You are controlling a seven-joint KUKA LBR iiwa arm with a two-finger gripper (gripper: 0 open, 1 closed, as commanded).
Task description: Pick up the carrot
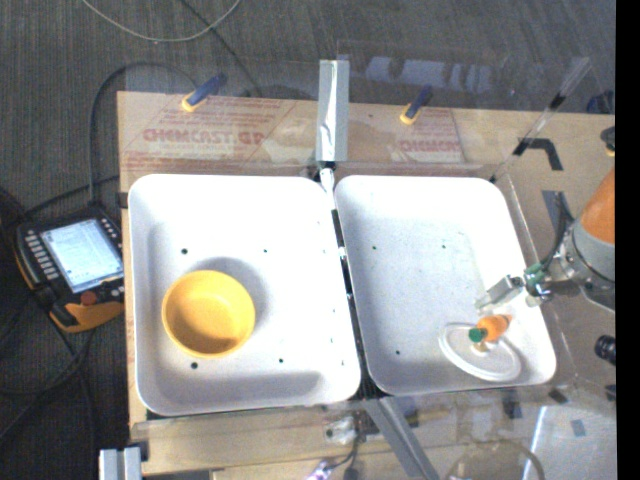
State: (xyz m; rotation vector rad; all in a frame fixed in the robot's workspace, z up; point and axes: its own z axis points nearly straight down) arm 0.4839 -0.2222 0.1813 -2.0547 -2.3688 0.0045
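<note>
The right bin [430, 218] carries a clear plate [482, 353] at its near right corner, and the carrot [489, 328] rests on that plate. The gripper [512, 290] hovers just beside the carrot; its grip state cannot be determined. Judged status: carrot not lifted; grasp and lift remain. The small carrot's outline is blurred.

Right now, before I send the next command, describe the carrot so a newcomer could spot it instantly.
Start at the right-hand white bin and go to its near right corner, where a white plate lies. The carrot sits on that plate's far edge, just below the gripper. It is the only small orange thing with a green tip; the yellow bowl is in the other bin.
</note>
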